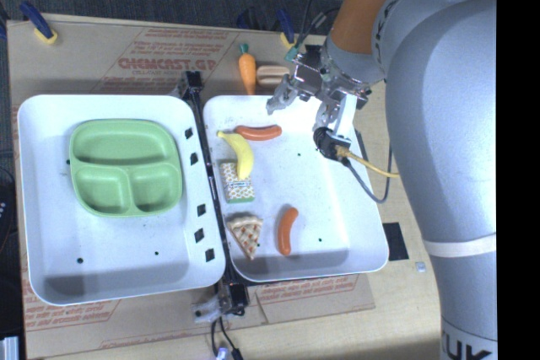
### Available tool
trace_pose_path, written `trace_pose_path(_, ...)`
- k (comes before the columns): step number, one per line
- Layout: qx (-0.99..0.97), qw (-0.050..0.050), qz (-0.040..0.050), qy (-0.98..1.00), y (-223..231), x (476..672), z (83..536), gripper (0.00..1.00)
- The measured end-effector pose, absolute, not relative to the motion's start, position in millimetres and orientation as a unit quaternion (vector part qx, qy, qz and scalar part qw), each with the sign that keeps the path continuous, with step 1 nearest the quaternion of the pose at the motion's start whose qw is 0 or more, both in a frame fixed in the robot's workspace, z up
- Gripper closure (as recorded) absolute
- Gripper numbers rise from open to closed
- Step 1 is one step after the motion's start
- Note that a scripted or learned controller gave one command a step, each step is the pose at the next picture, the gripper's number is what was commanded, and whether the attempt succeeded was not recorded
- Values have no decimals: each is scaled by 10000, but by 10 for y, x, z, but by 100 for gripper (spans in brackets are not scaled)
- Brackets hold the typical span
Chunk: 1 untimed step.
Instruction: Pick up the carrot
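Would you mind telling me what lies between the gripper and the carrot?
In the camera view, a bun-like piece lies between the gripper and the carrot, outside the right bin's far rim.

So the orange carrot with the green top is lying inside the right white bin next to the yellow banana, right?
Not quite. The camera view shows the orange carrot with the green top lying outside the bins, on the cardboard beyond the right white bin's far edge. The yellow banana is indeed inside that bin.
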<state>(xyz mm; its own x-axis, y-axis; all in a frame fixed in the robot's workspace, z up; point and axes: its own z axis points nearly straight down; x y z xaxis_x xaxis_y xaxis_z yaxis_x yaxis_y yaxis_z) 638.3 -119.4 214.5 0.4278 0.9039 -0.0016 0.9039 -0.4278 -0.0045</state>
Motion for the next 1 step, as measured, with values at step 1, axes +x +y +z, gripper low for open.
trace_pose_path(1, -8342, -20, -25, -5514, -1804, 6594, 970, 0)
